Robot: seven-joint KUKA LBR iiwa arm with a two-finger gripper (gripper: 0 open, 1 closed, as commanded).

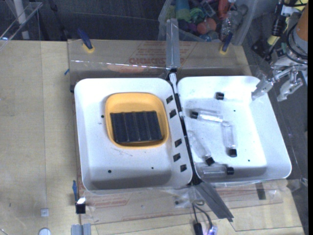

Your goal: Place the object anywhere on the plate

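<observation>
Overhead slanted view of the desk [29, 131] carrying two white bins side by side. The left bin [88, 131] is holding a yellow plate [115, 104] with a dark ribbed insert [136, 126] lying on it. The right bin [266, 131] is holding several clear vials with black caps: one near the far wall [218, 96], one lying crosswise [205, 115], one lying lengthwise [228, 138], and two near the front wall [215, 169].

The end effector [279, 84] is hovering over the right bin's far right corner, apart from every vial; whether it is spread or pressed together cannot be told, and nothing is showing in its grip. Judged from this, the pick step is in hand and no object is yet on its way to the plate.

The next move is calling for a descent onto one vial, most plausibly the lengthwise one, which is lying clear of its neighbours. The front pair is sitting just beside the wall, leaving little room. Carrying across will require lifting over the raised divider [177, 131] between the bins.
</observation>
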